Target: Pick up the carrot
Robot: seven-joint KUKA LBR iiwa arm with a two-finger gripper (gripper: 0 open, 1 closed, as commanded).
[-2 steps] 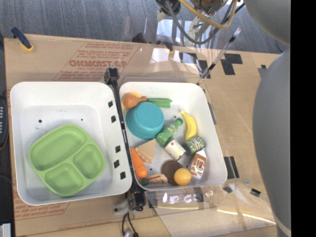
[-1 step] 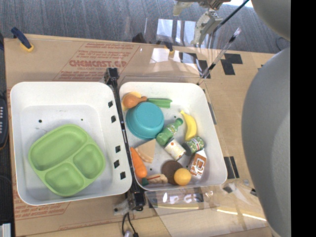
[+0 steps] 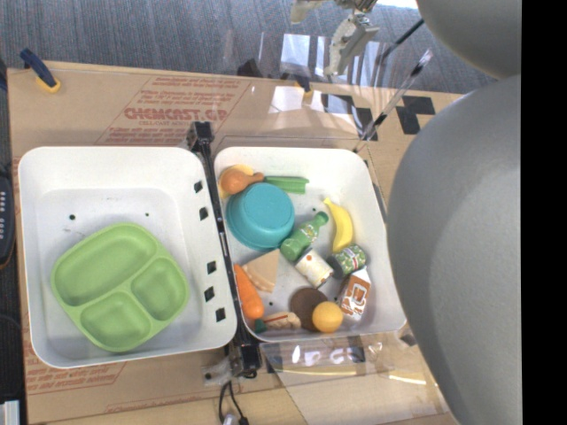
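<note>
The carrot (image 3: pixel 249 292) lies along the left wall of the right bin (image 3: pixel 376 204), toward its near-left corner, just beside a bread slice (image 3: pixel 263 272) and near the teal bowl (image 3: pixel 260 215). The arm (image 3: pixel 461 237) looms over the bin's right side; whether the jaws are spread or closed I cannot tell. A good approach, I judge, comes straight down with the jaws across the carrot's width (the wall leaves little room), clear of the bread.
</note>
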